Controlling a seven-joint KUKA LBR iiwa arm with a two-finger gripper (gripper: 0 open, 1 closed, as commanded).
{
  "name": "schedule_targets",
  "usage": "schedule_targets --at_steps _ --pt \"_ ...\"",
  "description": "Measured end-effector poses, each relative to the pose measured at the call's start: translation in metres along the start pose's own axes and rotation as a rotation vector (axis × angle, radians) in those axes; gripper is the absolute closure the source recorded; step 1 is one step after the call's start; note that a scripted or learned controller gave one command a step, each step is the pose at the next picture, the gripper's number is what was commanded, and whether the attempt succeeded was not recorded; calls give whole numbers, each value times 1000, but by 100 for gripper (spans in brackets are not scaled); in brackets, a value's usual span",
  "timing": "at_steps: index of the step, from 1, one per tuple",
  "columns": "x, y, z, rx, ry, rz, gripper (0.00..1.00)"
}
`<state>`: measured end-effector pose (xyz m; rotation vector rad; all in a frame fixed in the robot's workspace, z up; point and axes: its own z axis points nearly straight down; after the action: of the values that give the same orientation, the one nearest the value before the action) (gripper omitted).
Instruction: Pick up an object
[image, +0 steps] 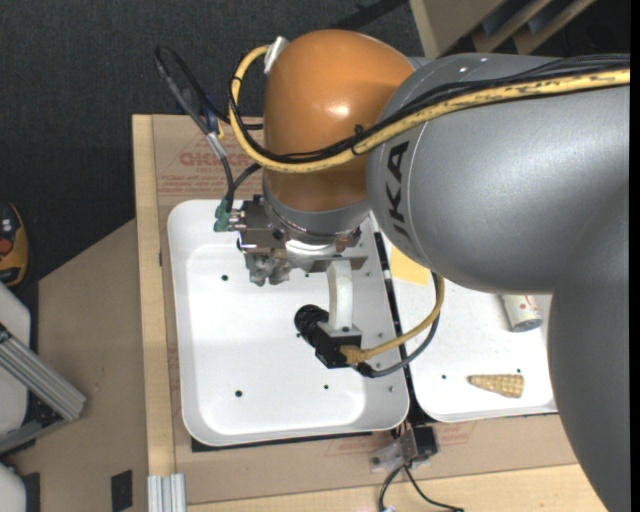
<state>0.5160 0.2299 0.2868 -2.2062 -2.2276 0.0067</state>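
Note:
My gripper (262, 266) hangs over the back part of the left white bin (215, 400), under the orange wrist band. Nothing shows in it or directly beneath it. In the right bin (450, 404) lie a tan ridged cone-shaped piece (497, 384) near the front, a white cylinder with a red mark (522, 312) partly under the arm, and a yellow flat thing (411, 266) at the bin's left side, mostly hidden by the arm.
The grey arm covers most of the right bin and the upper right of the view. The bins stand on a brown board (152, 300). A metal rail (40, 380) lies at the left, off the bench.

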Motion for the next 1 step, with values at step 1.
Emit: schedule_targets --at_steps 1 --pt "-5 -9 -50 -12 1 8 100"
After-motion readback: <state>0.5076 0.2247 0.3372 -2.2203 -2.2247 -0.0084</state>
